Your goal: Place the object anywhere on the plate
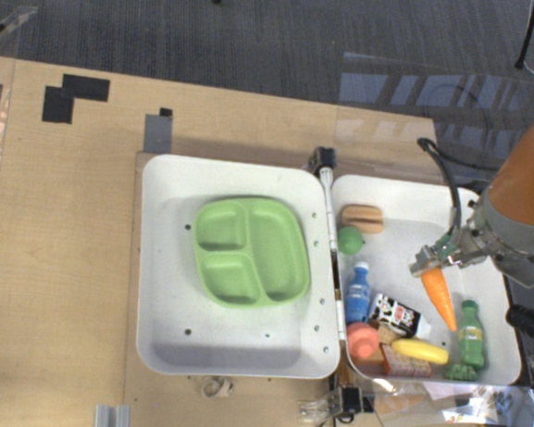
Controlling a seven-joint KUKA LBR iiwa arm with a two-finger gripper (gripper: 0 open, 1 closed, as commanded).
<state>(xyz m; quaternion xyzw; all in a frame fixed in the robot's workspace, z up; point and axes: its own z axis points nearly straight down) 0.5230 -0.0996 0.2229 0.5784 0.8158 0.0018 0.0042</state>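
One carrot (439, 298) hanging from hand (438, 261), hand pinching its top, at right of frame; green plate (250, 251) at centre left waiting, transfer remaining.

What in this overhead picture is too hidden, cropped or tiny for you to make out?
- Gripper above the carrot in the camera view: too small to tell whether its fingers grip the carrot's top.
- Arm: cut off by the right edge.
- Black-and-white packet: print too small to read.
- Brown block: partly covered by the banana.
- Right bin: its near rim is blurred by glare.
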